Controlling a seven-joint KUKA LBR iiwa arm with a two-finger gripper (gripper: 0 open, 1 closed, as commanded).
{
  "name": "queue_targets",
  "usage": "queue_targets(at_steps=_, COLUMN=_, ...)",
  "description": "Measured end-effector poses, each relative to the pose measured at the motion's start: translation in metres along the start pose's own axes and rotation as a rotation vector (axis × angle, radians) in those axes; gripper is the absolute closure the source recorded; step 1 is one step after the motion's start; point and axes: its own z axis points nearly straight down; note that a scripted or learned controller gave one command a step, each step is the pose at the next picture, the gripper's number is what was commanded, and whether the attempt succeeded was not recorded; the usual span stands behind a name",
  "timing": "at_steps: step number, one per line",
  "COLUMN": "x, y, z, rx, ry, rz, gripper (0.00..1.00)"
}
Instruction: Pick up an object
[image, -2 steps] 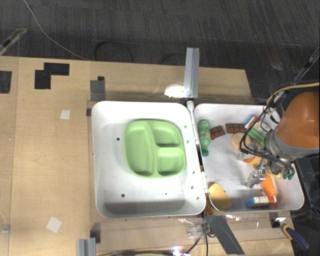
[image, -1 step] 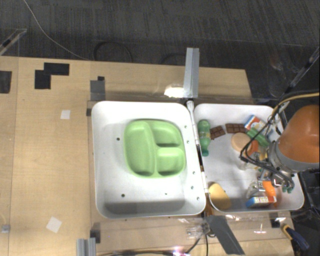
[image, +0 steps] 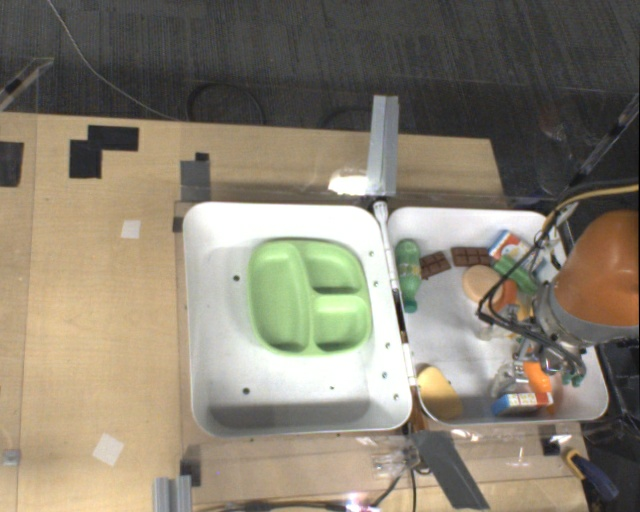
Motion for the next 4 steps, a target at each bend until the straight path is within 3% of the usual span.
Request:
queue_targets(at_steps=1, x=-0.006, y=0.001, z=-0.014, rx=0.002, ry=-0.017, rz=-0.007, gripper=1.0)
queue_targets(at_steps=2, x=0.006, y=0.052, z=-0.102, rx=-0.006, ry=0.007, rz=0.054, gripper=1.0)
queue_targets(at_steps=3, x=-0.022, y=0.019, z=-0.077, rx=-0.006, ry=0.015, rz=-0.06, gripper=1.0)
queue_targets(at_steps=4, x=-0.023, y=0.028, z=-0.05, rx=-0.01, ry=0.014, rz=-0.436, gripper=1.0)
